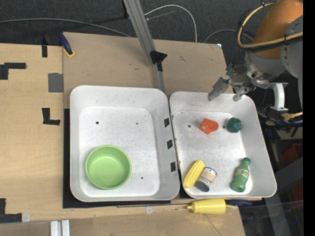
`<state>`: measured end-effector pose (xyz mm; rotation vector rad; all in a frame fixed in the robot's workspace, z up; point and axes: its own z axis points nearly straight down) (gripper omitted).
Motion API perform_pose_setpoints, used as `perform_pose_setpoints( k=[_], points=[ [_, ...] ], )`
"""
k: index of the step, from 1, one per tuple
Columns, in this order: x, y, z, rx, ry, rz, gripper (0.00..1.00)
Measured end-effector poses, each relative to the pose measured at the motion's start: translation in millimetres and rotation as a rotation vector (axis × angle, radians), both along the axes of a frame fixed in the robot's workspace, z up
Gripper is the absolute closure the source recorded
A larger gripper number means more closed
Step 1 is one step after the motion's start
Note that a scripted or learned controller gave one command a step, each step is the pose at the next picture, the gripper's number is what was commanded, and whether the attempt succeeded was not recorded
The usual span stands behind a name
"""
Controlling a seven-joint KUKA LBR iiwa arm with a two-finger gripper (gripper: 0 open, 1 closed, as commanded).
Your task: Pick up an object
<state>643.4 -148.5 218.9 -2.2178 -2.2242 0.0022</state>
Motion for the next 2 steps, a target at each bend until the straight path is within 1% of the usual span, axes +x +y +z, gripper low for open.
perform_pose_setpoints(
  k=[1, 2],
  points=[
    [0.0, -0.1, 0.0, -0.001, 0.0, 0.0, 0.0],
    [-6.5, -0.8, -45.4, -0.001, 0.004, -0.001, 0.0]
  ],
)
